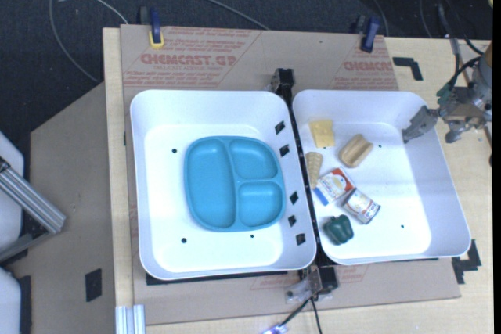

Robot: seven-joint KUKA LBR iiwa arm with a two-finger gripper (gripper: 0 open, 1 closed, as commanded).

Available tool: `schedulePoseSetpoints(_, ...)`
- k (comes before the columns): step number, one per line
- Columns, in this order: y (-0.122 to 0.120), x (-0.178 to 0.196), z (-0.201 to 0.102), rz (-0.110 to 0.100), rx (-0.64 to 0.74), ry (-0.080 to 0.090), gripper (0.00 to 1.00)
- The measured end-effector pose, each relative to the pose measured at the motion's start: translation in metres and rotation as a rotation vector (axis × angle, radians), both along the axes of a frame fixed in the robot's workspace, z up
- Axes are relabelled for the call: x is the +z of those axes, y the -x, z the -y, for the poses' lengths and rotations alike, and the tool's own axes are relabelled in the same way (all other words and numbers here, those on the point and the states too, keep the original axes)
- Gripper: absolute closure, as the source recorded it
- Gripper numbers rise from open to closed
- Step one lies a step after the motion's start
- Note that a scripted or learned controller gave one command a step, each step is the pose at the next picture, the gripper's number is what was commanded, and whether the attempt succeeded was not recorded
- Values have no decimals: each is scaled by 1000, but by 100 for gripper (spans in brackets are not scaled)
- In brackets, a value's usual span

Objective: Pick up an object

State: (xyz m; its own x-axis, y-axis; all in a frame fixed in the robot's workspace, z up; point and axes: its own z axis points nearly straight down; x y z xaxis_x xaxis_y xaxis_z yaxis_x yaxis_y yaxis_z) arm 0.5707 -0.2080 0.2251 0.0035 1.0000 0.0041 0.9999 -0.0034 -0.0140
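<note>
The pincer hangs wide apart, holding nothing, above the right bin's tan bread roll.

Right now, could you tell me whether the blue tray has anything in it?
Empty: all three compartments of the blue tray in the left bin show bare blue.

Red print on brown board under bins: "CHEMCAST GP" readable above left bin, finer red lines around it too small to read. Same red print repeats above right bin, partly cut off by bin rim. Small packet in right bin bears red-and-white label, wording too small to read.
</note>
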Motion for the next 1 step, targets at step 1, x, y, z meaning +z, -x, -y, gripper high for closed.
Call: schedulePoseSetpoints(1,-3,8,-1,14,4,3,0)
